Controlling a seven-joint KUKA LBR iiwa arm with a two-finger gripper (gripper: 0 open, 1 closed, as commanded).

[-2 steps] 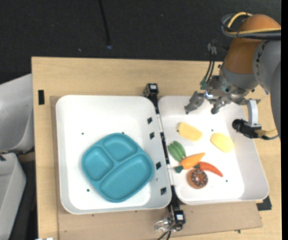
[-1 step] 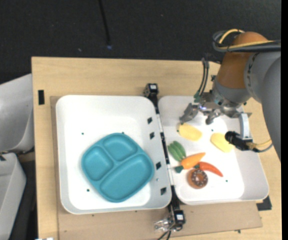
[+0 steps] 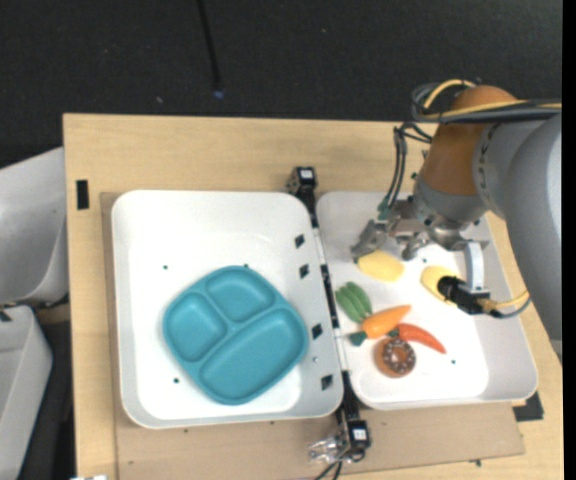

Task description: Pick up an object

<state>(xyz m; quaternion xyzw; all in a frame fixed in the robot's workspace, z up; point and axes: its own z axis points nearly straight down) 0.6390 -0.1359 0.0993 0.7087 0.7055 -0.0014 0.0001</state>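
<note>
While the arm reaches in over the right bin, its gripper hangs low just above a pale yellow lemon-shaped toy near the bin's far side — whether it touches cannot be told, nor whether the fingers are open or closed. Nearer the front lie a green vegetable, a carrot, a red chili and a chocolate doughnut, close together. Left bin: a blue divided plate.

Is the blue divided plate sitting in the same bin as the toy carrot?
No, the blue divided plate lies in the left bin, while the carrot lies in the right bin.
</note>
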